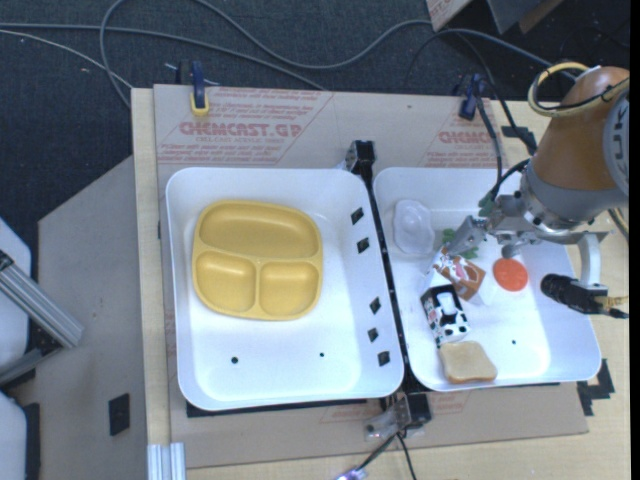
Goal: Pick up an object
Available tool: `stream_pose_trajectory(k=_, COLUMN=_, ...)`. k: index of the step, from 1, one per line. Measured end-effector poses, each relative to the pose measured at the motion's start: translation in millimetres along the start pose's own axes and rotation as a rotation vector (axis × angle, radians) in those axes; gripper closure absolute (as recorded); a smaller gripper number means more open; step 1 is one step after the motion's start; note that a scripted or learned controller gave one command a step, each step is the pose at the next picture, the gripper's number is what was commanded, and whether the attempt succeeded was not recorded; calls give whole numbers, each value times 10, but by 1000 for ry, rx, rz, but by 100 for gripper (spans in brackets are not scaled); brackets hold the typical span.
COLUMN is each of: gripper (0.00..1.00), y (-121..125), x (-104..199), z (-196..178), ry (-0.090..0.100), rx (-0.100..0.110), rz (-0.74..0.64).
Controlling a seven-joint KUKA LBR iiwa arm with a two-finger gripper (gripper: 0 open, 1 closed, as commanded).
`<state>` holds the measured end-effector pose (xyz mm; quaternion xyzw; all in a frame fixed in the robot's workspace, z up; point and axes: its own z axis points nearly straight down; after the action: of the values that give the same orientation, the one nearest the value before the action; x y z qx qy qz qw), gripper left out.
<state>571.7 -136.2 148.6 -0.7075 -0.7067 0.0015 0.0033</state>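
Still early, we judge: gripper hangs over the right bin, grip state we cannot tell, toys unlifted, pick pending.

arm: showing grey rounded casing | orange band wrapping its upper part | black cable looping at 12 o'clock

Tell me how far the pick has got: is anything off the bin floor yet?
Done: the arm has reached over the right bin, gripper low near the colourful packet. In hand: nothing visibly between the fingers. Left: the grasp and lift. The clear cup, orange ball, cow-patterned toy and bread slice all lie on the bin floor; the yellow tray sits in the left bin.
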Motion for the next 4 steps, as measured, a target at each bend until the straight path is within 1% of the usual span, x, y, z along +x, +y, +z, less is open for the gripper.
stream_pose_trajectory(k=1, gripper=0, y=6, x=45, z=376, ry=-4, rx=-19, rz=-2)
stream_pose_trajectory(k=2, gripper=100, y=28, x=56, z=260, ry=-2, rx=-26, rz=0)
stream_pose_trajectory(k=3, gripper=100, y=92, x=-12, z=-347, ry=-5, rx=-14, rz=-2)
stream_pose_trajectory(k=4, gripper=100, y=136, x=-55, z=-801, ry=-4, rx=-13, rz=-2)
